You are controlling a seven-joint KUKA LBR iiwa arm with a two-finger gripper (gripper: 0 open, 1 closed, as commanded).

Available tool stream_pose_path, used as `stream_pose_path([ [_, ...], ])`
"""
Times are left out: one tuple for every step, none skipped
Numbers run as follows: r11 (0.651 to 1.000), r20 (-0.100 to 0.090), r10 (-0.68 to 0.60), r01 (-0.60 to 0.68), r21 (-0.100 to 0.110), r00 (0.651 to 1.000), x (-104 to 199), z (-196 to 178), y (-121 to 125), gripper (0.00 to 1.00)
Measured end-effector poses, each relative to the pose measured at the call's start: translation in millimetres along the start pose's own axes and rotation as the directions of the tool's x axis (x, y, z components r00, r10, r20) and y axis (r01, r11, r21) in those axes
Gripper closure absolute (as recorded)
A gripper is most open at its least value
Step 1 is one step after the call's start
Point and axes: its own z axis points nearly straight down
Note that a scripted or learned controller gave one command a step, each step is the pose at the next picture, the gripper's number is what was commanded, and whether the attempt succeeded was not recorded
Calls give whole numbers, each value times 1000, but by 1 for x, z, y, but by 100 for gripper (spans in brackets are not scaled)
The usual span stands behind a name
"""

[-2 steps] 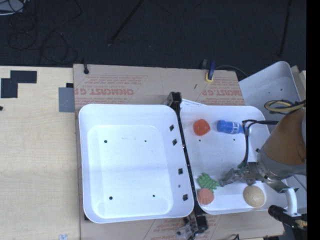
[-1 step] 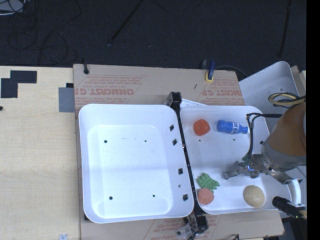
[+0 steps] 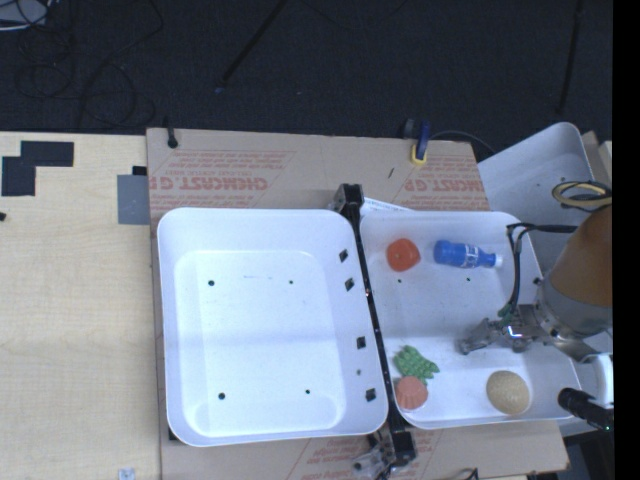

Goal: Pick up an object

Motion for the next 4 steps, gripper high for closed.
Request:
stream_pose_path([
  [1000,-2,-1,1,0,1000,13,0,-24,0],
  [1000,-1,3,-3,-1,1000,12,-11,-23,100],
  [1000,0,1,-1,-1,1000,0,-42,-25,100],
  [1000,1,-3,3,-6,1000,-1,-109,-25,100],
])
